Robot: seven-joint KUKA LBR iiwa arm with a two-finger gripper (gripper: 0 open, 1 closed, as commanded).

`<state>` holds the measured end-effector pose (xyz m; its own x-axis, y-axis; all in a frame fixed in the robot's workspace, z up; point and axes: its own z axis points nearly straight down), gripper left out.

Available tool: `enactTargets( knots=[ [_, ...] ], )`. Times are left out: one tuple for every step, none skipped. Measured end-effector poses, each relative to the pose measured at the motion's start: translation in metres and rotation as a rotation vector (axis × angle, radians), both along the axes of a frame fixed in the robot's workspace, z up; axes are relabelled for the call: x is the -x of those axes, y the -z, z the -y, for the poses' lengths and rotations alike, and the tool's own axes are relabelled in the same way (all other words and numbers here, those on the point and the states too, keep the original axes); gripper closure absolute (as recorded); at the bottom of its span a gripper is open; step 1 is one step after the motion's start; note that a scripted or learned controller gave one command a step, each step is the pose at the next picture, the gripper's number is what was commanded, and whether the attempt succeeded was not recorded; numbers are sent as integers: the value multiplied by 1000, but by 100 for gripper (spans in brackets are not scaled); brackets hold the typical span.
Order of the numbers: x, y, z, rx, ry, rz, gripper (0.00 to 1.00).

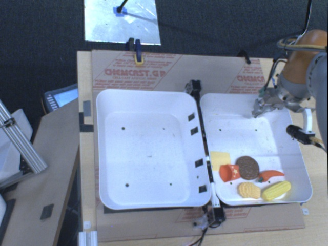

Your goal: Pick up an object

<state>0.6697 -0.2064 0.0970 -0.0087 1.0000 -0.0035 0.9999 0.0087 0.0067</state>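
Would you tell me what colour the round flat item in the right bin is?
Dark brown; the round flat item shows best in the camera view.

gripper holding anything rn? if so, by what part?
Nothing visibly held. The gripper is over the right bin's far end, apart from the toy food clustered at the near end.

Gripper (258,110) above right bin (230,106); toy foods (248,168) at its near edge.
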Motion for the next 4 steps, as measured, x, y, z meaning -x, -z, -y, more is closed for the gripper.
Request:
enactTargets(
  knots=[
    [-2, -79, -83, -3, -3, 4, 100],
    [-2, -178, -174, -6, -6, 7, 100],
    [0, -182, -167, -4, 0, 0, 100],
    [-1, -193, -167, -3, -5, 2, 100]
  ],
)
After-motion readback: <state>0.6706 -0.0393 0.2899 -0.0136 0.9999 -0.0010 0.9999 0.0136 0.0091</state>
